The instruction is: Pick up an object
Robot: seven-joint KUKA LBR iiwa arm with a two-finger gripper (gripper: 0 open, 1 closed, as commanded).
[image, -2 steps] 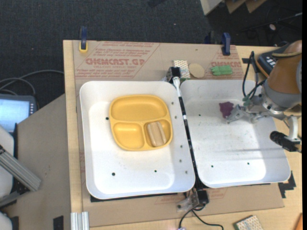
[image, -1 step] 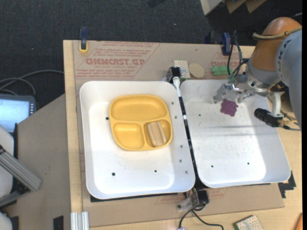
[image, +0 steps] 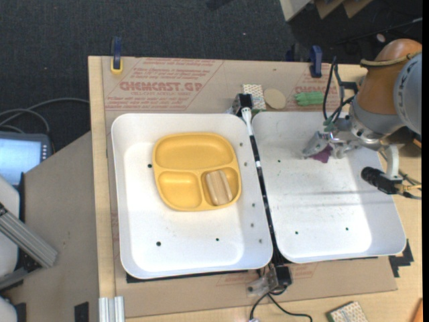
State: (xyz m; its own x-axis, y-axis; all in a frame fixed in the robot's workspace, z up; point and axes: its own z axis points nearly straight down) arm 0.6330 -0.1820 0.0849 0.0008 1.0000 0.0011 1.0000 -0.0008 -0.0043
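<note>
While hanging low over the white bin (image: 375, 240) to the right of the yellow plate (image: 194, 154), reaches down with the gripper (image: 328, 145) to a small purple thing (image: 323, 155). Touches or nearly touches that purple thing, right at the tip of the gripper, far to the right of the plate.

Cannot tell about the grip: clenched, released, or closed on the purple thing, too small and too blurry to say. Cannot call the purple thing picked up, then. Seems to lie on the bin floor or just above it, with no clear gap below.

So, probably in the middle of the job. Done by the look of it: picking a thing to go for and getting down to it. Left to do: getting a good hold, then lifting up and clear of the bin floor.

Also a tan block (image: 217, 186) in the lower right part of the plate, untouched and far from the gripper. Behind the plate and to its right, on the wooden board (image: 167, 86): a round tan disc (image: 275, 98) and a green thing (image: 310, 98), both outside the bins. Could be picked too, but not close to the gripper now.
</note>
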